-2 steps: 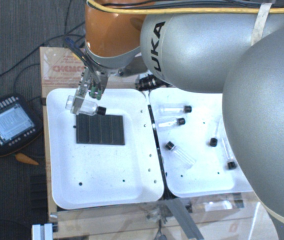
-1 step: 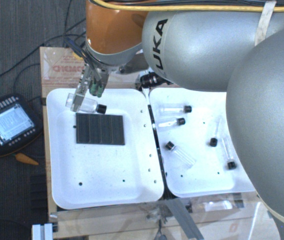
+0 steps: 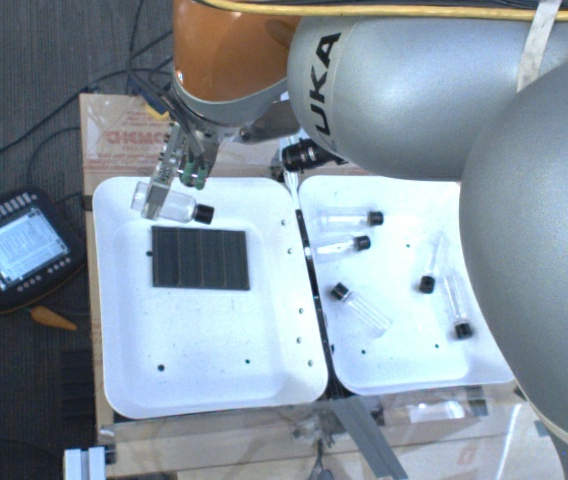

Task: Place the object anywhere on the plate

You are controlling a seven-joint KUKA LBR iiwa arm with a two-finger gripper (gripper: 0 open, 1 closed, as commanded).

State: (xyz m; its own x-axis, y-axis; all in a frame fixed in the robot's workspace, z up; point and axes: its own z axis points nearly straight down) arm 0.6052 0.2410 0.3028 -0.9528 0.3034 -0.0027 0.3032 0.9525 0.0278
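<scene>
Looming over the right bin point(image 3: 484, 368) and most of the upper frame: arm point(image 3: 414, 78), grey, orange-banded, reaching past the divider toward the far corner of the left bin point(image 3: 114, 368). Probably angled that way to carry its load across from the vial side to the plate side.

Lying flat in the left bin, toward its far half: dark ribbed plate point(image 3: 201, 258), square-edged, set as the drop target. Not yet bearing anything.

Hanging just beyond the plate's far edge, toward its left corner: gripper point(image 3: 176, 183), pointed down. Jaws apparently clenched on a clear vial point(image 3: 169, 204), with the glass body seen right at the fingertips and the black cap point(image 3: 204, 212) sticking out sideways toward the plate's middle. Held crosswise, likely because grasped lying down. Hard to judge whether lifted or touching the bin floor. Task's thing therefore beside the plate, just off its far edge, not over it.

Scattered in the right bin, well apart from the plate: several more clear vials point(image 3: 349, 218) with black caps, lying at mixed angles, seemingly the supply.

Needing next, by the look of it: a short shift toward the plate's centre before letting go.
</scene>
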